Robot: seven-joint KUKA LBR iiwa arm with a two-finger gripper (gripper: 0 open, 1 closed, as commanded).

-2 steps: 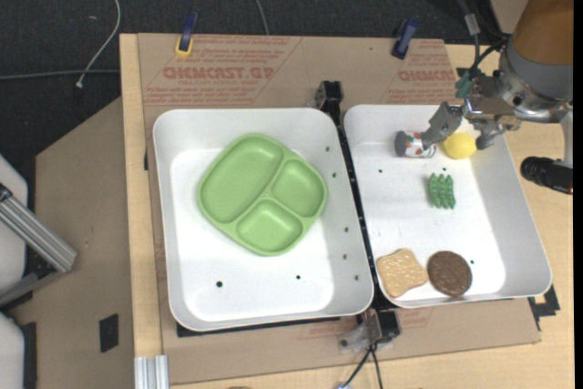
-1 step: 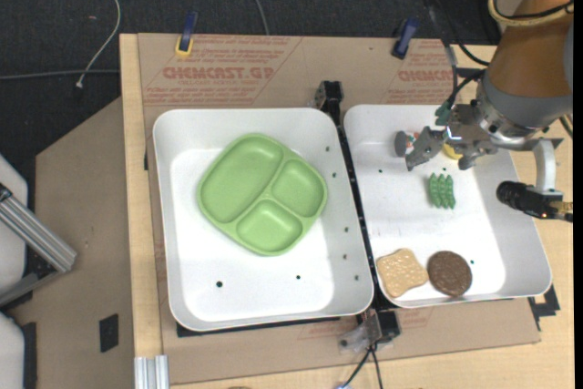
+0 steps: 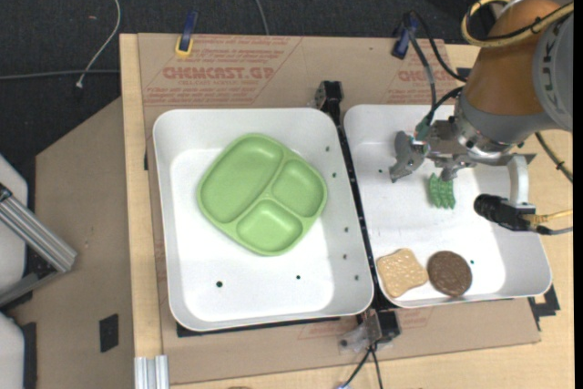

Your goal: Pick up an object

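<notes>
A: The pincer (image 3: 428,168) is seen low over the right-hand bin (image 3: 383,127), toward that bin's far half, with the grey arm (image 3: 510,59) brought in from the table's right edge.

B: And the fingers (image 3: 404,158) are spread, it can be said. One grey finger is angled out toward the bin's left wall, the other is set nearer the small green object (image 3: 442,192). Nothing is held between them.

A: That green piece is judged the likely target. It lies on the bin floor just beside the pincer, on the side nearer the table's front edge. It is small, bright green, ribbed or toothed along its outline; its exact kind cannot be told.

B: The spread is probably kept so the fingers can be lowered either side of something that narrow.

A: Two more candidates are noted at the right bin's front edge: a pale tan square piece (image 3: 401,272), like a slice of toast, and a dark brown round disc (image 3: 449,273) just beside it, apparently not touching. Both are flat, so a grip from above is judged harder.

B: In the left bin (image 3: 173,196) a light green divided plate (image 3: 263,193) is laid near the middle, turned at a slant to the bin's walls. It is broad and shallow, well apart from the pincer.

A: The pick is judged not yet made.
</notes>
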